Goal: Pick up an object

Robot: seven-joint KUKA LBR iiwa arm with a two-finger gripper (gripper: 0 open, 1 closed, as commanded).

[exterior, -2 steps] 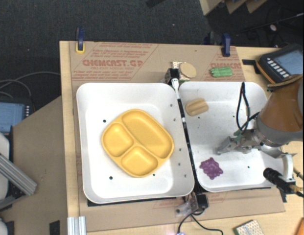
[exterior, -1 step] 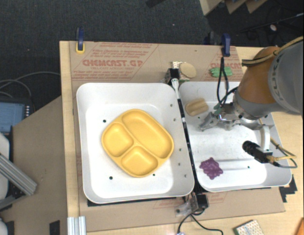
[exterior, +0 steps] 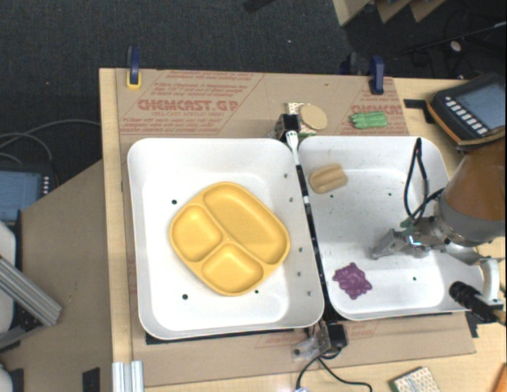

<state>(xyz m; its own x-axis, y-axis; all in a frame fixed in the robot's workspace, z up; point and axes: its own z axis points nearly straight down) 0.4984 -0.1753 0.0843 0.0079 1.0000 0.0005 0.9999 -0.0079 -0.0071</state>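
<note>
The right bin (exterior: 424, 158) holds a tan, loaf-shaped piece (exterior: 327, 178) near its back left corner. A purple, lumpy object (exterior: 352, 279) lies near its front left. My gripper (exterior: 392, 245) hangs low over the middle of this bin, pointing left. It is to the right of the purple object and a little behind it, apart from it. Nothing shows in its grasp. The grey arm with its orange band (exterior: 482, 190) reaches in from the right.
The left bin (exterior: 155, 166) carries a yellow divided plate (exterior: 229, 237). On the bench behind the bins lie a small green object (exterior: 369, 121) and a round tan disc (exterior: 313, 118). A black cable (exterior: 415, 178) loops above the gripper.
</note>
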